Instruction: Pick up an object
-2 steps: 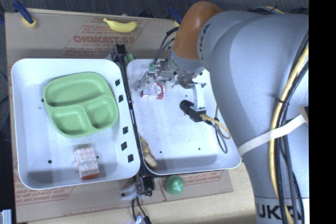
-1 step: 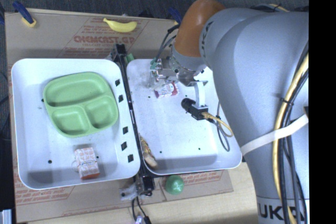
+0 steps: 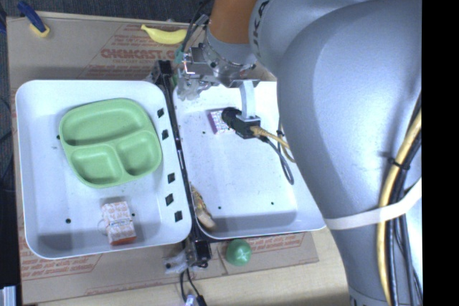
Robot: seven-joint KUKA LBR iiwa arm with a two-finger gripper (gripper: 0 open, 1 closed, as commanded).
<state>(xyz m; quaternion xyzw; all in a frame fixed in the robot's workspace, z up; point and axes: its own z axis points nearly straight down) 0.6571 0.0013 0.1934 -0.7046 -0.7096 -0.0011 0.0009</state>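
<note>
Smooth green three-compartment tray (image 3: 109, 141), small printed carton (image 3: 117, 221) lay in left white bin (image 3: 29, 175). Gripper (image 3: 188, 82) at right bin's (image 3: 244, 183) corner, grip state indiscernible. Cardboard-covered bench (image 3: 86, 39), dark floor.

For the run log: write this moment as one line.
arm: over right bin | gripper: at far-left corner, fingers unclear | left bin: green tray, small carton | held: nothing seen

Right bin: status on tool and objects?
Tool low at right bin far-left corner. Small purple item lies free nearby. Green tray, carton in left bin.
</note>
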